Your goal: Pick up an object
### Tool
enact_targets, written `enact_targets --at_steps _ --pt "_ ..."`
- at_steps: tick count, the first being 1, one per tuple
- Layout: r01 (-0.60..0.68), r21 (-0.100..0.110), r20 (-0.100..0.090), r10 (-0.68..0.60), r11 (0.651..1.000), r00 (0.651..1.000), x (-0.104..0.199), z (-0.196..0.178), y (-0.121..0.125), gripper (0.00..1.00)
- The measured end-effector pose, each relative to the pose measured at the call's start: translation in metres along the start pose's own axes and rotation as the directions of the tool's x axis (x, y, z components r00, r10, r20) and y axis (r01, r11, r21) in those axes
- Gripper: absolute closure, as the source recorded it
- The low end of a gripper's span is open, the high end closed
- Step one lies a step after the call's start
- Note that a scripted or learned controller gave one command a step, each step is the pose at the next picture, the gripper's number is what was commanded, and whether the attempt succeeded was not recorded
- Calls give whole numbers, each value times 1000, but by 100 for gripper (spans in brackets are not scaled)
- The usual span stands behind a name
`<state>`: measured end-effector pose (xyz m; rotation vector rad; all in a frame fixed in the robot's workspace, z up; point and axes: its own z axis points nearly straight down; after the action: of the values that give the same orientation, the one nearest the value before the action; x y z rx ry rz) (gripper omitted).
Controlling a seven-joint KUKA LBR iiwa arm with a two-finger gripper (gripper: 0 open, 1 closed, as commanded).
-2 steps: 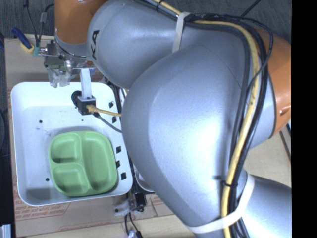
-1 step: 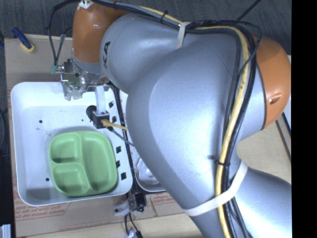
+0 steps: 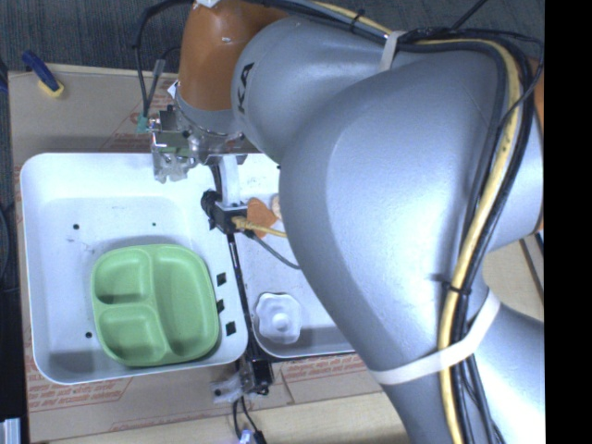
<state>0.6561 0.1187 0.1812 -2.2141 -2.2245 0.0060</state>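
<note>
the green divided plastic tray (image 3: 154,302) lies in the left white bin (image 3: 55,192). up and right of it the metal two-finger gripper (image 3: 172,163) hovers at the bin's far rim; jaw state cannot be told. right of the tray, a small clear plastic cup (image 3: 277,316).

This looks like a robotics lab set up for testing. A large grey industrial arm (image 3: 398,211) with an orange band (image 3: 208,49) and taped-on cables (image 3: 481,202) reaches over a bench (image 3: 92,91) of printed cardboard. Two shallow white bins (image 3: 55,248) sit side by side on it, and dark carpet (image 3: 83,17) lies past the bench's far edge.
</note>
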Motion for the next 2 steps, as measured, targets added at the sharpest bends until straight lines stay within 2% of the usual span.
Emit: enact_targets --at_steps 1,2 --pt "3 -4 -2 -3 1000 1000 75 -16 -3 100" --pt "2 0 1 -2 1000 1000 76 4 -67 100"
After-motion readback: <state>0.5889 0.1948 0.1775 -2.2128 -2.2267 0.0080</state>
